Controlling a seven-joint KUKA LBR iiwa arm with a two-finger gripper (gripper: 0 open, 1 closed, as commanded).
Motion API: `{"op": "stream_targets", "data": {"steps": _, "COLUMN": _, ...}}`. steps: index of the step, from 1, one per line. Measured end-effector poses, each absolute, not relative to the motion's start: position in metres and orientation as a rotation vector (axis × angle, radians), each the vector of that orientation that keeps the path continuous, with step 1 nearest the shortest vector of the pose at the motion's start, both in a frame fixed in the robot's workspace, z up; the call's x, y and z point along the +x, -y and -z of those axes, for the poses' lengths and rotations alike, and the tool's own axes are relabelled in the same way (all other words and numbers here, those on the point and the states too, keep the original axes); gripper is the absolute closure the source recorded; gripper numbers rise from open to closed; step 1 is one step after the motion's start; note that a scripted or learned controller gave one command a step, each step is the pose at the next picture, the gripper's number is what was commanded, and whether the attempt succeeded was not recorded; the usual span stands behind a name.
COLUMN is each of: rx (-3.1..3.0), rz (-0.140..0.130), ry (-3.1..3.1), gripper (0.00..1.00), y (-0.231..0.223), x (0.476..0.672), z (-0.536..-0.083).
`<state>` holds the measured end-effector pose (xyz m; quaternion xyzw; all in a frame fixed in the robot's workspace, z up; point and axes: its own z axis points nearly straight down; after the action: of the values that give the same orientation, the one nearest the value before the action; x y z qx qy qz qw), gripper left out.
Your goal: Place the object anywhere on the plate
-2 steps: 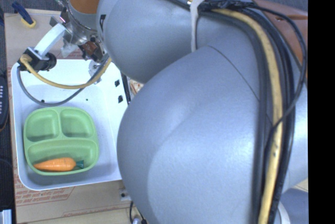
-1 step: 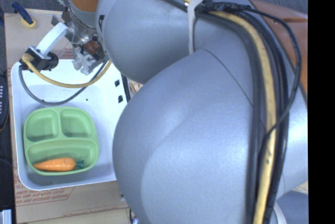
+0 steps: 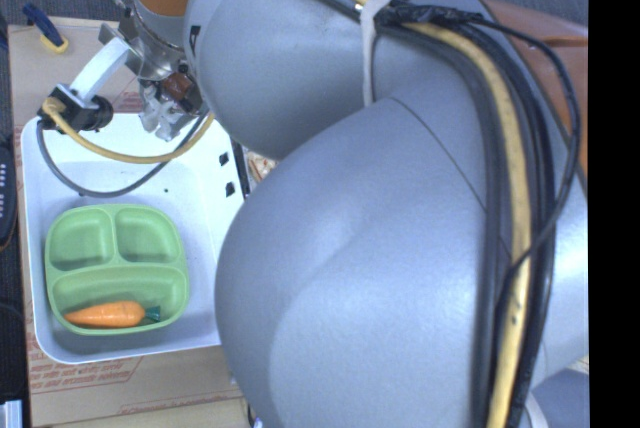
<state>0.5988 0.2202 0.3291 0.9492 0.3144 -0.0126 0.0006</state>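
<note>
A green divided plate (image 3: 115, 266) lies in the left white bin (image 3: 190, 326), near its front. An orange carrot (image 3: 105, 315) with a green stem end rests in the plate's long front compartment. My gripper (image 3: 160, 116) hangs over the back of the same bin, well behind the plate and apart from the carrot. Its tips are blurred against the wrist hardware. The big grey arm covers the right bin and most of the scene.
A yellow cable and a black cable (image 3: 120, 156) loop from the wrist over the bin's back half. A blue and yellow clamp (image 3: 45, 28) sits on the bench at the far left. Cardboard (image 3: 90, 378) lies under the bin's front edge.
</note>
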Motion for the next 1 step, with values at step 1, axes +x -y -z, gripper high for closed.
{"op": "stream_targets", "data": {"steps": 1, "rx": 3.030, "rz": -0.005, "ry": -0.833, "gripper": 1.00, "y": -0.1986, "x": 0.5676, "z": -0.4651}}
